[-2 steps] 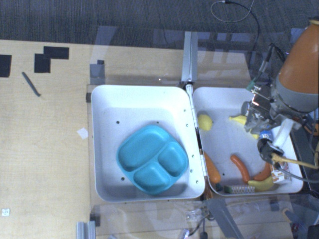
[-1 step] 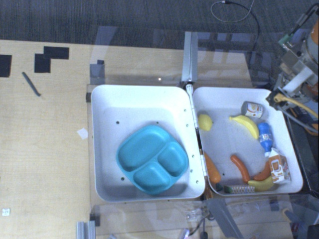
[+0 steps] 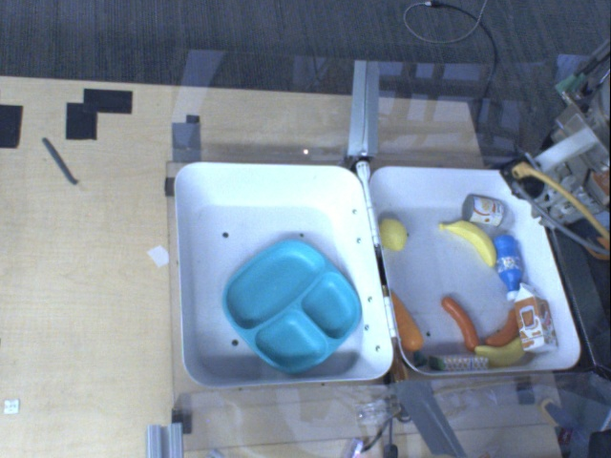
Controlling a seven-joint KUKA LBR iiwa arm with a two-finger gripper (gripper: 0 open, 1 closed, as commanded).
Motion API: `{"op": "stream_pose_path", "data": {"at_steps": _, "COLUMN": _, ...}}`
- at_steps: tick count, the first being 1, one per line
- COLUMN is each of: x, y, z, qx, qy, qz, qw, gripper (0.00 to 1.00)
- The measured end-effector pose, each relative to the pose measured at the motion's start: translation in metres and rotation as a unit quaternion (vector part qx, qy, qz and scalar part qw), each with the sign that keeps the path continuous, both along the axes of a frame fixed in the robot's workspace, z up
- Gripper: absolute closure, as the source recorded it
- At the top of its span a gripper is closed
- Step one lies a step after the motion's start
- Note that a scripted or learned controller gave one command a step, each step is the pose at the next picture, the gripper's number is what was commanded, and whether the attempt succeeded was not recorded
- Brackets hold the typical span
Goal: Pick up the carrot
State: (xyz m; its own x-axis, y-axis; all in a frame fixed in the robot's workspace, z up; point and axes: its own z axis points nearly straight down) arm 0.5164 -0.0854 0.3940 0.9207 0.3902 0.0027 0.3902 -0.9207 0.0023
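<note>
Two shallow white bins are seen side by side on the pale wooden counter (image 3: pixel 86 303). The left bin (image 3: pixel 205 256) holds a blue divided plate (image 3: pixel 291 303) with three compartments, set toward the near right part of that bin.

The carrot (image 3: pixel 407 324) lies in the right bin (image 3: pixel 420 275), against its left wall near the near left corner, with its length running roughly from far to near. A yellow lemon (image 3: pixel 392 234) is placed farther along the same wall. A banana (image 3: pixel 472 239) is laid in the far middle of the bin, and a small tin can (image 3: pixel 484 211) is seen just beyond it, lying on its side. A blue and white bottle (image 3: pixel 508 263) rests to the right of the banana. Nearer the front, a reddish sausage (image 3: pixel 460 321) is set at a slant, well apart from the carrot. A small printed carton (image 3: pixel 534 322) is found by the near right corner, with a yellow item (image 3: pixel 503 353) and an orange item (image 3: pixel 501 335) beside it that cannot be identified with certainty.

The end effector (image 3: pixel 573 175) is located at the right edge of the view, beyond the far right corner of the right bin, well apart from the carrot. Whether its grip is wide or narrow cannot be told, as it is hidden among cables and fittings. Nothing is seen held in it.
</note>
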Motion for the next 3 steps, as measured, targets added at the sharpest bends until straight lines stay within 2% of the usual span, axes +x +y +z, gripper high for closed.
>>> {"op": "stream_pose_path", "data": {"at_steps": 1, "x": 0.032, "y": 0.085, "z": -0.077, "qx": 0.0008, "qy": 0.001, "qz": -0.066, "qw": 0.9978, "gripper": 1.00}}
{"op": "stream_pose_path", "data": {"at_steps": 2, "x": 0.037, "y": 0.130, "z": -0.110, "qx": 0.0017, "qy": 0.000, "qz": -0.100, "qw": 0.9950, "gripper": 1.00}}
{"op": "stream_pose_path", "data": {"at_steps": 3, "x": 0.034, "y": 0.189, "z": -0.210, "qx": 0.0011, "qy": 0.001, "qz": -0.099, "qw": 0.9950, "gripper": 1.00}}
